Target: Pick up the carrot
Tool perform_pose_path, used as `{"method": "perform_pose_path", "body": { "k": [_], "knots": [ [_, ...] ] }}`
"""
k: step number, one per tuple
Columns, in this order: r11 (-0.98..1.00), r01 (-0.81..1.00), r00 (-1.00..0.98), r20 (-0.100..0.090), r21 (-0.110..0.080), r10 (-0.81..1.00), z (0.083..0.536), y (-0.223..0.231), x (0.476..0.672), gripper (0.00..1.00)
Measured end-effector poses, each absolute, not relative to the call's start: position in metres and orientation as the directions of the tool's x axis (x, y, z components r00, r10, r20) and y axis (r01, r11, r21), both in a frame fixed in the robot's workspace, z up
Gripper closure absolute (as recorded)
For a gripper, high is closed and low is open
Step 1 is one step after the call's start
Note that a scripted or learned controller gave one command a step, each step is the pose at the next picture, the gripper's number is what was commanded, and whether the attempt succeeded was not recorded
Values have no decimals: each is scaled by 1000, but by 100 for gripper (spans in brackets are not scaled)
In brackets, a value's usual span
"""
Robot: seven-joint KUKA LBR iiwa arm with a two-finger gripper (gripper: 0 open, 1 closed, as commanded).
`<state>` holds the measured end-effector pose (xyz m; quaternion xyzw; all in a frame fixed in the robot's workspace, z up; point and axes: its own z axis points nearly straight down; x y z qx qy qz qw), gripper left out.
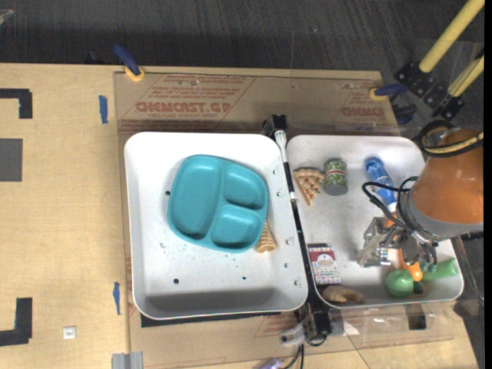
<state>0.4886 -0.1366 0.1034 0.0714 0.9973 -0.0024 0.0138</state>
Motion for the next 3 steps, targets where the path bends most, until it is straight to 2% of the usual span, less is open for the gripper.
{"method": "perform_pose_path", "body": {
  "k": [1,2,3],
  "knots": [
    [981,-192,-981,-17,-8,-192,91,-215,507,100],
    [981,-192,-981,-28,-11,-193,102,-214,511,100],
    [981,-193,-981,-27,-10,-193,102,-214,511,0]
  ]
}}
